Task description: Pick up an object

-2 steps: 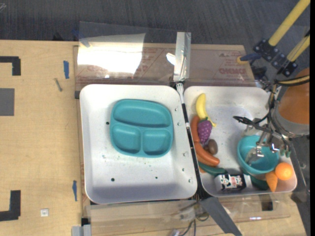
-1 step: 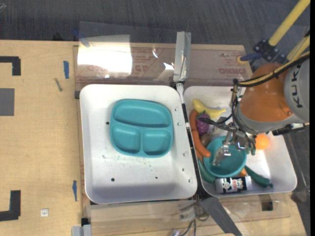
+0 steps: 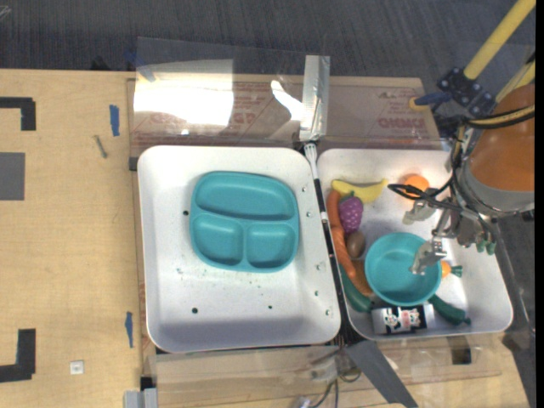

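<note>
The right bin (image 3: 486, 289) holds a teal bowl (image 3: 391, 274), a yellow banana (image 3: 360, 189), a purple bunch of grapes (image 3: 350, 212), an orange carrot (image 3: 340, 243), a small brown piece (image 3: 355, 245), an orange fruit (image 3: 416, 182) and a black-and-white can (image 3: 401, 318) lying on its side. My gripper (image 3: 427, 260) hangs over the bowl's right rim, low and close to it. I see nothing held in it. The arm's grey wrist and orange band stand over the bin's right side.
The left bin (image 3: 161, 253) carries a teal divided plate (image 3: 245, 219). A dark green item (image 3: 453, 313) lies by the bowl's lower right. A small orange piece (image 3: 447, 269) sits to the right of the bowl. Cables hang near the wrist.
</note>
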Robot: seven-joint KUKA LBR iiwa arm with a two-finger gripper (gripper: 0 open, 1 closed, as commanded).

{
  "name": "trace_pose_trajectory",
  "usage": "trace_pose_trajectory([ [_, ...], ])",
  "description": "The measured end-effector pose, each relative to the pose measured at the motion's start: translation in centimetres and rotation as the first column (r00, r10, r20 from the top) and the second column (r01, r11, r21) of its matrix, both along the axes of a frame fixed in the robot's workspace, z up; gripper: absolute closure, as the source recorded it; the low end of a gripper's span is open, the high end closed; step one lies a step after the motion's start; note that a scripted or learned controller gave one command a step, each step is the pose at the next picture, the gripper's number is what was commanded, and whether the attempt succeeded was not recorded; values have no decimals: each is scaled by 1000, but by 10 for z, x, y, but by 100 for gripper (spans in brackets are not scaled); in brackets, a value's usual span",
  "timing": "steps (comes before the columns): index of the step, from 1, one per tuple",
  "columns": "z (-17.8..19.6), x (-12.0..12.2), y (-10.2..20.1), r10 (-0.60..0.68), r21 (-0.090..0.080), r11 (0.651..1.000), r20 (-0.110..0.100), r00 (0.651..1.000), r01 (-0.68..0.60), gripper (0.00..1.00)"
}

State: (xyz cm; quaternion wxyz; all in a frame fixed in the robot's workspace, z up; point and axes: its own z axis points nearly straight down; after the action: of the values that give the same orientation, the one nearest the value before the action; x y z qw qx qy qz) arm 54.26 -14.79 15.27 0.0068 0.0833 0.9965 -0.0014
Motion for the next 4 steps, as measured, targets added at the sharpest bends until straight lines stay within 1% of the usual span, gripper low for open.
trace_pose_trajectory([
  [1,-62,74,-52,-9,1,1000,3,1000,9,0],
  [2,-47,78,-51,-8,0,1000,11,1000,8,100],
  [3,-50,76,-51,-7,1,1000,5,1000,7,0],
  [4,-64,113,-75,103,1,995,-3,995,-103,0],
])
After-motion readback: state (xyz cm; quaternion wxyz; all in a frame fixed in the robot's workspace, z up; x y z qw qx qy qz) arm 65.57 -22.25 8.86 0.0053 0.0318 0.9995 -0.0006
